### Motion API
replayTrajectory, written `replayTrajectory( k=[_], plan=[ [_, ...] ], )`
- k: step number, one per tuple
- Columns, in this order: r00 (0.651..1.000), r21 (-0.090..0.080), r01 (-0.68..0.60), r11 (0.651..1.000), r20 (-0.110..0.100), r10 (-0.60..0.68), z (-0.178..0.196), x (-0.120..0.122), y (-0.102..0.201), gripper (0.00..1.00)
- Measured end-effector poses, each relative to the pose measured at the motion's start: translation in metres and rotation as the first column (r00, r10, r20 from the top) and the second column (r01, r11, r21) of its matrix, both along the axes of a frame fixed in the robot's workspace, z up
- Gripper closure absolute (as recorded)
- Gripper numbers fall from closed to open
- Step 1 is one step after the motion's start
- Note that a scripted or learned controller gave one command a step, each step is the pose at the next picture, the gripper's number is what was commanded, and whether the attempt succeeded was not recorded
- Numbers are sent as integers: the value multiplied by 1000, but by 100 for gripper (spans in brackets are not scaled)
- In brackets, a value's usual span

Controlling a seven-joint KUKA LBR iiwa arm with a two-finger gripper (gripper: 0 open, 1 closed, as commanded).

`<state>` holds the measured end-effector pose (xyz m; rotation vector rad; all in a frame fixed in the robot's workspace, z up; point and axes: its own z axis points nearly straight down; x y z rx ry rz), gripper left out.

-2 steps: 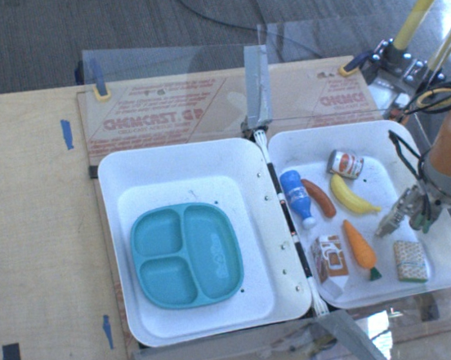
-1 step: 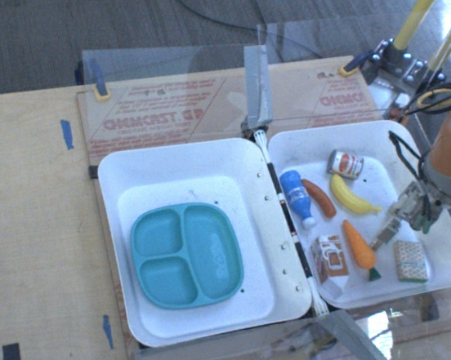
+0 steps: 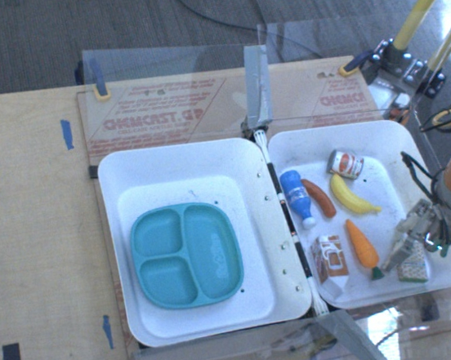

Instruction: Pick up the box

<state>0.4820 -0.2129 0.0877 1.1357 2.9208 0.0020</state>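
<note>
Near edge first: box (image 3: pixel 330 257) lies flat in the right bin (image 3: pixel 368 133) at about 7 o'clock, close to the front wall, just left of the carrot (image 3: pixel 362 245). Gripper (image 3: pixel 418 234) hangs at 4 o'clock over a small wedge (image 3: pixel 414 269); can't tell its opening. It's apart from the box, carrot between them, so the approach looks off-target. Farther back: bottle (image 3: pixel 296 196), sausage (image 3: pixel 319 197), banana (image 3: pixel 351 196), can (image 3: pixel 345 164). Left bin (image 3: pixel 125 168) holds a teal plate (image 3: pixel 187 254).

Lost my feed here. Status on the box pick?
Tool low in right bin, near wedge. Small brown-and-white box flat at bin's front left, untouched. Orange carrot between them.
</note>
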Motion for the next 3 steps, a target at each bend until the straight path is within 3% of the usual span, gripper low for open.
replayTrajectory(
  k=[1, 2, 3],
  plan=[
    [1000, -1, 4, 1000, 7, -4, 12, 2, -1, 100],
    [1000, -2, 30, 1000, 6, -30, 2, 29, 60, 100],
    [880, 2, 476, 880, -4, -476, 98, 134, 137, 100]
  ],
)
